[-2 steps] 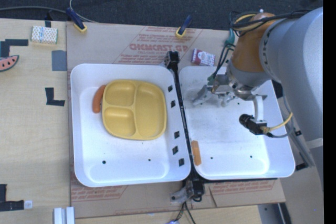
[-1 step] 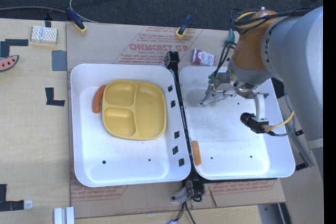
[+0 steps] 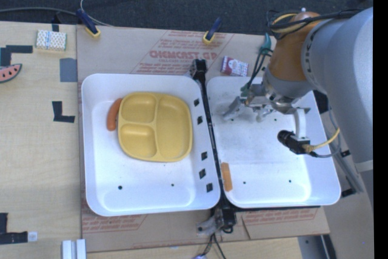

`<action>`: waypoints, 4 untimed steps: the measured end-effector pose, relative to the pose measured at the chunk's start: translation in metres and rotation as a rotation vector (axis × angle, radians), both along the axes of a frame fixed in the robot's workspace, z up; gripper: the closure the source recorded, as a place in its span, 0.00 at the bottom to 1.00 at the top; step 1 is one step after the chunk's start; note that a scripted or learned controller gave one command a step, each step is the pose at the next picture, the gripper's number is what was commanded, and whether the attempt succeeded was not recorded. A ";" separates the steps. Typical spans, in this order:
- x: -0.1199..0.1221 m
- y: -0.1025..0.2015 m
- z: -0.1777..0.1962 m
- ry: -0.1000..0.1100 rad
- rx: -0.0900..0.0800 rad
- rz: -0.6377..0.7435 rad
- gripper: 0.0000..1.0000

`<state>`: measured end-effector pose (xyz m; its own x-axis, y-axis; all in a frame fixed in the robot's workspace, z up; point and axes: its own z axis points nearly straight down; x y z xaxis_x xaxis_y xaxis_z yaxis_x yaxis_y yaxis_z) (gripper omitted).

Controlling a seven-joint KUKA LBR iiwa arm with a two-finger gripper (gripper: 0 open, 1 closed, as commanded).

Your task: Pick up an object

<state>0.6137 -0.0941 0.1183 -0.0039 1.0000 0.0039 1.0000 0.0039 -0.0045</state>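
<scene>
My arm enters from the right and my tool [image 3: 233, 111] sits low over the upper left part of the right bin [image 3: 315, 191]. The tool points toward the divider between the bins. Its fingers look spread a little, with nothing between them, though the view there is dim and I hold that loosely.

Objects available for picking:
- A yellow divided plate [image 3: 155, 126] lies flat in the left bin [image 3: 145, 197], toward its upper half.
- An orange sausage-shaped piece [image 3: 112, 114] lies touching the plate's left edge.
- A small orange piece [image 3: 226, 176] lies in the right bin against its left wall, well below my tool.

On the desk [image 3: 36, 148] outside the bins: a small red and white packet [image 3: 234, 66] just above the right bin, a pale patterned block [image 3: 51, 40] at the far left, and a watermelon-slice toy [image 3: 9, 73] at the left edge. Two blue and yellow clamps [image 3: 88, 22] hold the cardboard sheet at its top edge.
</scene>
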 end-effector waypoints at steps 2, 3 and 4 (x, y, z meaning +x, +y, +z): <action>0.055 -0.011 -0.023 -0.007 -0.008 0.000 1.00; 0.055 -0.011 -0.023 -0.006 -0.009 0.000 0.00; 0.054 -0.002 -0.033 -0.004 -0.007 -0.003 0.00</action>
<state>0.6682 -0.0956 0.0849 -0.0009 1.0000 -0.0032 1.0000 0.0009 -0.0005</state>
